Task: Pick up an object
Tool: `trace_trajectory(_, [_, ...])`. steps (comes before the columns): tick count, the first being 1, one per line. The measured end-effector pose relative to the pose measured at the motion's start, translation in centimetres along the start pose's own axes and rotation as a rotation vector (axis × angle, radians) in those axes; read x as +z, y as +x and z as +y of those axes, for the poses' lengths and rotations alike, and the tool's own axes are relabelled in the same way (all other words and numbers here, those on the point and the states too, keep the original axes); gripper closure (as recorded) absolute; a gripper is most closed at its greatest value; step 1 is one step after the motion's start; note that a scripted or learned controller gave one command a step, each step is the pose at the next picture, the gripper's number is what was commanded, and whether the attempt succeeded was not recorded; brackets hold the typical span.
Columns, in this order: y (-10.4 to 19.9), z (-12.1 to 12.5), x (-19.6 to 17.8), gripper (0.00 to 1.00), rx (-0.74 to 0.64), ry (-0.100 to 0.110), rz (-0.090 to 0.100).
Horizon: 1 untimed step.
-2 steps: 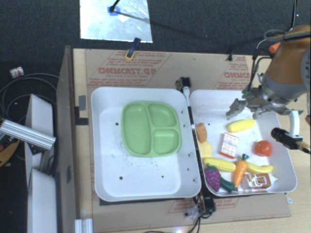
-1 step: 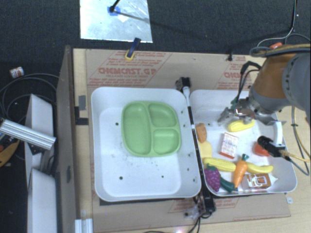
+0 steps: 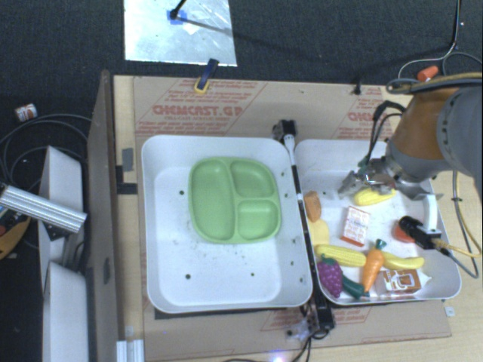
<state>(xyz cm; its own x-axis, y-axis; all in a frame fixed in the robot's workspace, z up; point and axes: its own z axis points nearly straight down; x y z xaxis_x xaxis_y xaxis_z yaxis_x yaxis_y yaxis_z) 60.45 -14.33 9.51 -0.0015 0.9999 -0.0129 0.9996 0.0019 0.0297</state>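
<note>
Pretty crowded over in the right bin (image 3: 332,163). Sitting in its far half, on bare white floor: a yellow lemon-shaped toy (image 3: 375,197), right under the gripper (image 3: 361,181). Touching it or just beside it, honestly can't say which. Can't tell either whether the gripper is spread, pressed together or pinching something, not from this angle.

Crowded from the upper right by the grey-and-orange arm (image 3: 423,130) leaning in over that corner. Open floor to the toy's left, though.

Closest neighbour on the near side: a red-and-white packet (image 3: 356,225), near but apart. Further toward the camera, a loose row of corn cob (image 3: 343,256), carrot (image 3: 370,268) and banana (image 3: 404,262). Purple grapes (image 3: 330,275) in the near left corner, and a brown-and-white box (image 3: 400,281) just below the banana. Along the left wall, a small orange-tan piece (image 3: 312,204) with a pale yellow piece (image 3: 321,232) below it. Off to the right, a red thing (image 3: 402,235), partly hidden.

Well away in the left bin (image 3: 166,277), just a green sectioned plate (image 3: 234,200).

Long axis of the lemon toy running roughly left to right across the view, right end tipped a bit toward the far side. Too small to tell one end from the other.

Looks-wise: plain bright yellow, smooth, plump oval, longer than wide.
</note>
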Motion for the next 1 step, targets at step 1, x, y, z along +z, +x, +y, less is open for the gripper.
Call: trace_trajectory(1, [-0.45,0.14,0.12,0.0,-0.001,0.005,0.006])
